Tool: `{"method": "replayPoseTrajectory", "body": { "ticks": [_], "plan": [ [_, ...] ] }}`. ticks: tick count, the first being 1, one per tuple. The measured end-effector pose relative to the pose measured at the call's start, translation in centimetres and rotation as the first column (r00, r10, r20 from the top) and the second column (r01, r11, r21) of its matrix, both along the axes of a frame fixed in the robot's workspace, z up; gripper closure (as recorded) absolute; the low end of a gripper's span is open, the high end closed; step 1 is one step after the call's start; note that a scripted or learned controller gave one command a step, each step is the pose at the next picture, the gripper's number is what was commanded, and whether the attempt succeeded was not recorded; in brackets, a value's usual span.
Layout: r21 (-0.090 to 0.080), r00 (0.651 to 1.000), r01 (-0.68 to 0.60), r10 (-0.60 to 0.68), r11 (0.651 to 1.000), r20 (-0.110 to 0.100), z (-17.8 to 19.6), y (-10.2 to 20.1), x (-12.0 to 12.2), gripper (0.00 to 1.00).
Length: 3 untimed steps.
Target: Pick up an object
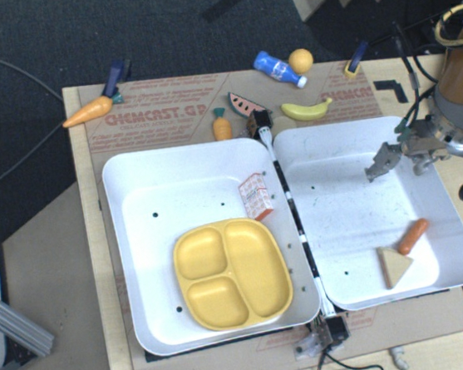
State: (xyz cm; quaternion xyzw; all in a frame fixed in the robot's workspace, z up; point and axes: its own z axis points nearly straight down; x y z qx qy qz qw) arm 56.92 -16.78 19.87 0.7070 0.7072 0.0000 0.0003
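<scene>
My gripper (399,166) hangs over the upper right part of the right bin (343,208), its fingers spread open with nothing between them. Below it, near the bin's front right corner, lie an orange sausage (413,236) and a tan wedge (395,267), close together. In the left bin (137,233) a yellow divided plate (232,272) fills the front, and a small red-and-white carton (255,195) sits just behind it by the right wall.
Behind the bins on the cardboard lie a carrot (89,112), a small orange bottle (222,127), a watermelon slice (242,103), a banana (306,110), a blue bottle (277,68) and an orange ball (301,60). Cables run at the far right.
</scene>
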Motion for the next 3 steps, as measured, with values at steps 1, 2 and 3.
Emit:
{"method": "replayPoseTrajectory", "body": {
  "ticks": [1,2,3],
  "plan": [
    [0.000,1.000,0.002,-0.002,1.000,-0.002,-4.8,-5.6,-6.2,0.00],
    [0.007,1.000,-0.001,0.001,1.000,-0.005,-11.3,-5.0,-5.7,0.00],
    [0.002,1.000,0.000,0.000,1.000,-0.001,-10.3,-5.1,-5.6,1.00]
  ]
}}
